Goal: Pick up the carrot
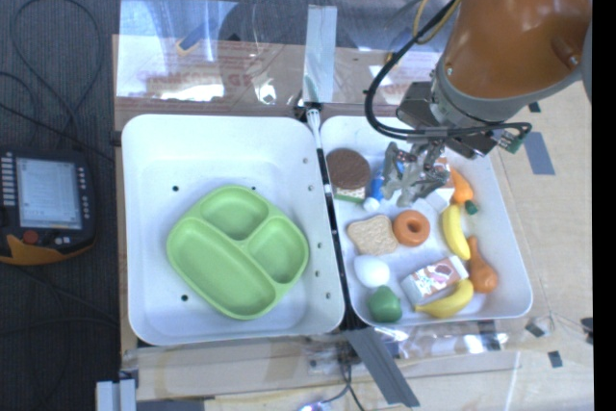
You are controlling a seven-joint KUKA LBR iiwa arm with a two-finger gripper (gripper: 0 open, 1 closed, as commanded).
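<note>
Over the right bin (510, 298), the gripper (412, 176) hangs low among toy food.
Whether it grips anything, I cannot tell. One carrot (462, 187) lies just right of it; no label text is readable on the small carton (429, 281).

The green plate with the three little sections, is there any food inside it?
No food shows inside the green divided plate. All three sections look bare. It sits in the left bin, so the bin floor underneath the plate is hidden.
</note>
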